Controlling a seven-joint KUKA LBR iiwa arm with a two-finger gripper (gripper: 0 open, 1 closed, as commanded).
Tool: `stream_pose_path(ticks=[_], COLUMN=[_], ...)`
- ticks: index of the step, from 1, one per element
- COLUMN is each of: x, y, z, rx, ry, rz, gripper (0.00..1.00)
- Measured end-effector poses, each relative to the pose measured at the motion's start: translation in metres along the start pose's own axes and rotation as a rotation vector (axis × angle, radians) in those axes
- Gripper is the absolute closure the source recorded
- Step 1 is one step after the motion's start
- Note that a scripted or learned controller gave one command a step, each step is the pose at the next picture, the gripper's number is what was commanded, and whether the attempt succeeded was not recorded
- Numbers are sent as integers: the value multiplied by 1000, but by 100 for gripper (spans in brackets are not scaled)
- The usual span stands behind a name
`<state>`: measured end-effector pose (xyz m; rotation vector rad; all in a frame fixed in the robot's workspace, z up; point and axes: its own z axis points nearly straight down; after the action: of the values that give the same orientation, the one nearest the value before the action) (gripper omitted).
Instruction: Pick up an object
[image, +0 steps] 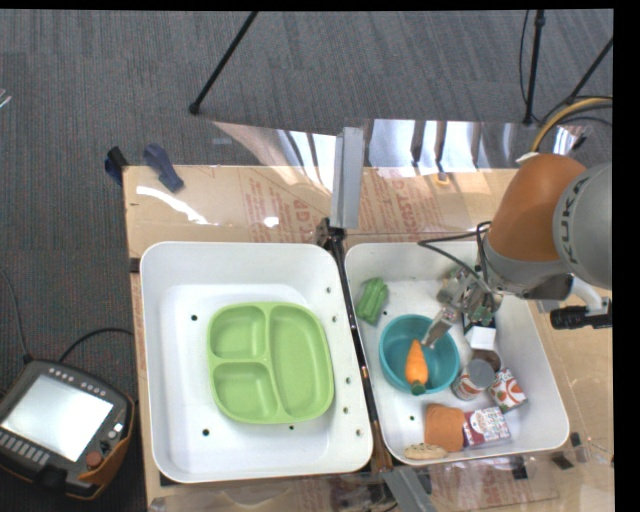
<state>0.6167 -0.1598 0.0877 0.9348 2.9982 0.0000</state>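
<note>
Gripper over teal bowl, right bin — finger state: cannot tell. Carrot inside bowl; green pepper left of bowl; divided plate well left.

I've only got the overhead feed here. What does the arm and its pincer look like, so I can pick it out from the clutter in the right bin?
The arm is bulky and rounded: a grey shell with dark lettering, then a broad orange band above the wrist. Thin dark cables loop off the wrist. The pincer is small, metallic grey and slender.
</note>
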Motion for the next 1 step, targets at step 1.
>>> stream_pose_path(ticks=[1], x=[62], y=[20], z=[0], rx=[-1], ry=[2], rz=[-64], gripper=[0])
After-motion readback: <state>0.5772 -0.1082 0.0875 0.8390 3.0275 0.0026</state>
